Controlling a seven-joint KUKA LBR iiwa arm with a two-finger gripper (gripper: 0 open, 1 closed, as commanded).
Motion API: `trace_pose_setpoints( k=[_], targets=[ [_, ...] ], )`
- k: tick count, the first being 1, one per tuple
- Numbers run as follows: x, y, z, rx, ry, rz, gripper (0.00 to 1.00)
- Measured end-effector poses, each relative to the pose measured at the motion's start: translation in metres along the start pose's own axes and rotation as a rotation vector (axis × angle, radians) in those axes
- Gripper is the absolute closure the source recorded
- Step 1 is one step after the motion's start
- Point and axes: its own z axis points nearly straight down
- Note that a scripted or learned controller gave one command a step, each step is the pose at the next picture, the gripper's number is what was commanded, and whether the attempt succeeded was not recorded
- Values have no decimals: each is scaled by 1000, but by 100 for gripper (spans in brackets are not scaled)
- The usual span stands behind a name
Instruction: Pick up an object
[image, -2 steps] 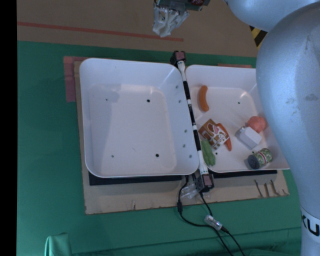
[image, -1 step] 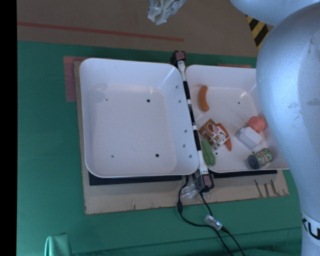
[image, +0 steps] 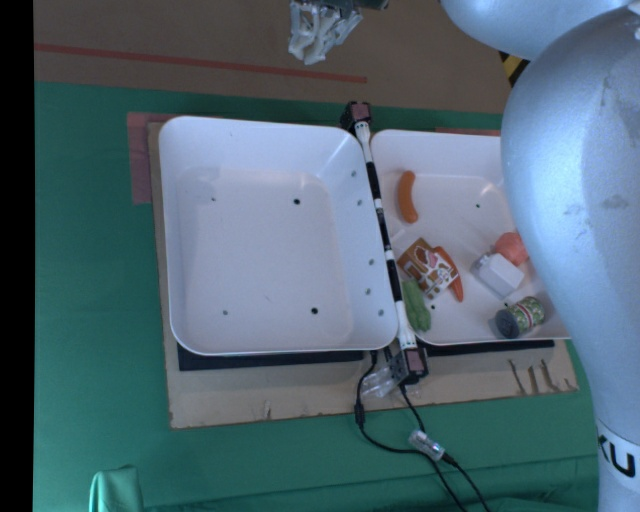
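**Mia:** Is there any writing to read?

**Sam:** There are black letters low on the big grey arm (image: 580, 200), at the right edge. They are cut off, so they cannot be read. The little box (image: 428, 267) has a red and white picture on it, but its words are too small to tell.

**Mia:** What do the things look like?

**Sam:** The two bins are smooth and white with round corners. The left bin (image: 200, 150) has a few dark dots on its floor. The right bin (image: 450, 150) holds the toys. The orange sausage (image: 407, 196) is long and round at both ends, and it points up and down the picture. The thin orange carrot (image: 455, 285) lies slanted beside the box. A bumpy green thing (image: 417, 311) lies by the striped bar (image: 378, 220) between the bins. There is also a white block (image: 497, 274), a round orange thing (image: 512, 245) and a small can (image: 521, 316) on its side.

**Mia:** And the pincer?

**Sam:** The gripper (image: 320, 35) hangs at the top, over the brown bench, well apart from the toys. Nothing is between its pale tips. One cannot tell if they are spread or pressed together.
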Motion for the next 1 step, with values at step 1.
trace_pose_setpoints(
  k=[1],
  targets=[
    [0,0,5,-1,1,0,100]
  ],
)
